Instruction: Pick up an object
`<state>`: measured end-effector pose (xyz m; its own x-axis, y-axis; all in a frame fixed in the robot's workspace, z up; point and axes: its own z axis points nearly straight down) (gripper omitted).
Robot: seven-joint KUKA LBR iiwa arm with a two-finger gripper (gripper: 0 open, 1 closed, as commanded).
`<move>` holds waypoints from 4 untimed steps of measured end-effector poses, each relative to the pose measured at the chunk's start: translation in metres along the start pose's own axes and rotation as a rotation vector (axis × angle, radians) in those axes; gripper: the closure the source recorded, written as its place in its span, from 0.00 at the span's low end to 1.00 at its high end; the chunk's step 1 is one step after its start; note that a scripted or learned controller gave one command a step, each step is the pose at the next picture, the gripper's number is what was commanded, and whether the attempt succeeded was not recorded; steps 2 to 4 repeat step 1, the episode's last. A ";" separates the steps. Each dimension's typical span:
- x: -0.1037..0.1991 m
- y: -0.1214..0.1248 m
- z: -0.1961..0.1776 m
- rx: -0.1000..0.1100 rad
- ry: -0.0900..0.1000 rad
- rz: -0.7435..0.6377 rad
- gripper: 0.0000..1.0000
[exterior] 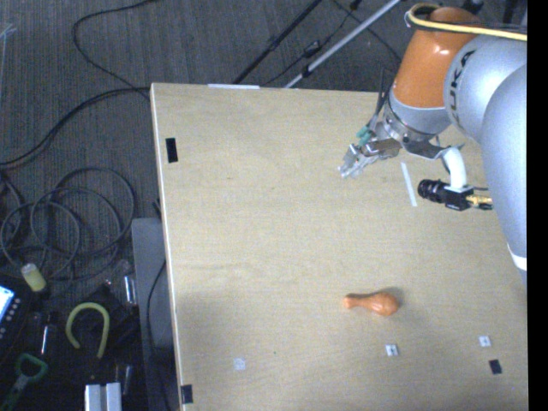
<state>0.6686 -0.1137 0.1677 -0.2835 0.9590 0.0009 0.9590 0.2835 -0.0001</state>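
Although the floor at the left of the frame is a tangle of cables (pixel 68 221) you can ignore, look rightward onto the pale desk (pixel 257 229), where the one thing worth picking is the small orange object (pixel 373 303) lying on its side in the lower middle-right. You should judge it light and probably soft or rubbery, with a narrow neck pointing left and a rounder bulb to the right; take it across the bulb, since the thin neck looks likely to slip or roll away. No bin walls can be made out here, so you cannot say what any container holds. Further right and higher, the gripper (pixel 354 164) hangs at the upper right above bare desk, well apart from the object, with nothing between its fingers; how wide they stand you cannot tell.
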 end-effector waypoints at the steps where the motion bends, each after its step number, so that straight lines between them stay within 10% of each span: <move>1: -0.043 -0.088 -0.069 0.001 -0.002 -0.175 1.00; 4: -0.043 -0.088 -0.069 0.001 -0.002 -0.175 1.00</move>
